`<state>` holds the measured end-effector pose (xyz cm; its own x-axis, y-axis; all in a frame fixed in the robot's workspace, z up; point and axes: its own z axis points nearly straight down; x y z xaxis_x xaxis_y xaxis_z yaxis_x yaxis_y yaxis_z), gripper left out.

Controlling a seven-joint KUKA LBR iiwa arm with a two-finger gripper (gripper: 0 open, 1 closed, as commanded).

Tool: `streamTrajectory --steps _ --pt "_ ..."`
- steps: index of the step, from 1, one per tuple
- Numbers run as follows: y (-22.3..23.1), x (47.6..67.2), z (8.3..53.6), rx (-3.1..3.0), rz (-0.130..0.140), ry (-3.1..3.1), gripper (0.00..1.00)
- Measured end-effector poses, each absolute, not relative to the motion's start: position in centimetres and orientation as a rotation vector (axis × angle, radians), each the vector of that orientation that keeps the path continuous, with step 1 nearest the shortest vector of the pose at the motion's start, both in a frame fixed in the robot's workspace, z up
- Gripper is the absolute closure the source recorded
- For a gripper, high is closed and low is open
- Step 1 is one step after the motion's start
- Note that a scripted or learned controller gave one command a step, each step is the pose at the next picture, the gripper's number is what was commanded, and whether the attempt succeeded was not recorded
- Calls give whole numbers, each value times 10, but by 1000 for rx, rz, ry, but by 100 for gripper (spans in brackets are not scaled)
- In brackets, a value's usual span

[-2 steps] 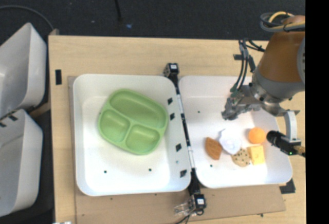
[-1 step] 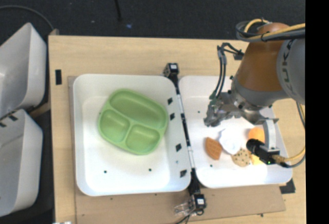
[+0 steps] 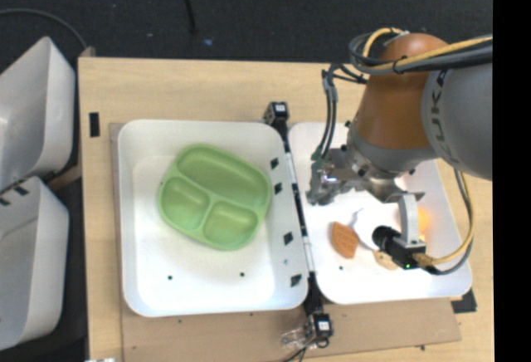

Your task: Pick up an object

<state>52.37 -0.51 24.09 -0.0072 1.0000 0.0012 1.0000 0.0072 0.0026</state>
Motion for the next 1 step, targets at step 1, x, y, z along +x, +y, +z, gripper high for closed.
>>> streamTrajectory --steps 1 --pt "48 511 231 2214 1 2231 100"
